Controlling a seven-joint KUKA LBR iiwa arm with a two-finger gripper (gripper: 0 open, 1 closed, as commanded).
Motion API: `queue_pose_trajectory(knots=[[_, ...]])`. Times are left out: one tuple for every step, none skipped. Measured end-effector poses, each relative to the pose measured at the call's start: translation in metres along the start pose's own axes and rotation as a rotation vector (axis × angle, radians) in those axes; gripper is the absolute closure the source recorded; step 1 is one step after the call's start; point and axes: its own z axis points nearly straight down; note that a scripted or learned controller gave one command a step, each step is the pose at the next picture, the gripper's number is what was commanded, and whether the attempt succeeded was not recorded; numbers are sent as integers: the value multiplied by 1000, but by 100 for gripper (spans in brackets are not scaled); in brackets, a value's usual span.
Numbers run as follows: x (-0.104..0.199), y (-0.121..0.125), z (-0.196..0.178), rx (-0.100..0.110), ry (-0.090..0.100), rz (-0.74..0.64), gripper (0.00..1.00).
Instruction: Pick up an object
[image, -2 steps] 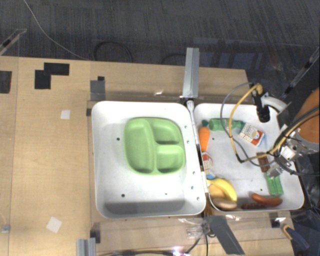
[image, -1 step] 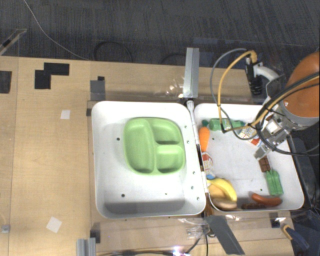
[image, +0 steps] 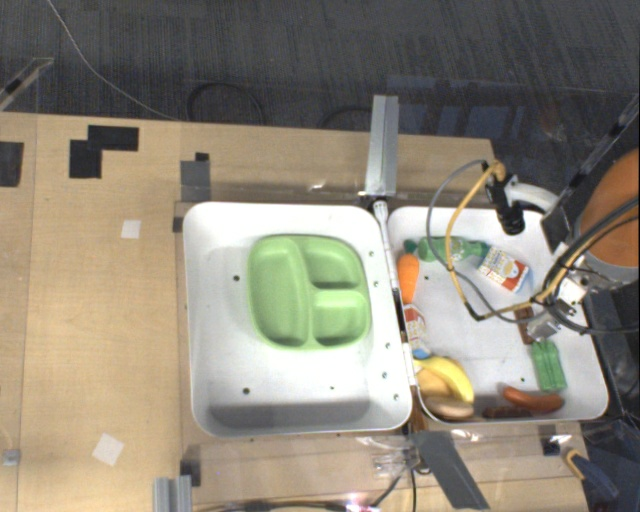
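Observation:
The right bin (image: 490, 340) holds an orange carrot (image: 406, 278), a green bottle (image: 447, 250), a white carton (image: 503, 268), a yellow banana (image: 447, 380), a reddish-brown sausage (image: 530, 401) and a flat green bar (image: 548, 366). A small red and white packet (image: 413, 322) lies by the bin's left wall. My gripper (image: 545, 318) hangs low over the right side of this bin, just above the green bar. Cables and the wrist hide much of it.
The left bin (image: 215, 300) holds a green divided tray (image: 305, 290). A metal post (image: 381, 150) stands behind the gap between the bins. Looping cables (image: 455, 230) hang over the right bin's back half. The arm (image: 612, 205) covers the right bin's far right corner.

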Motion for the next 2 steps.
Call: queue_pose_trajectory(knots=[[54,-56,-54,4,5,149,100],[42,-35,-19,-1,3,-399,100]])
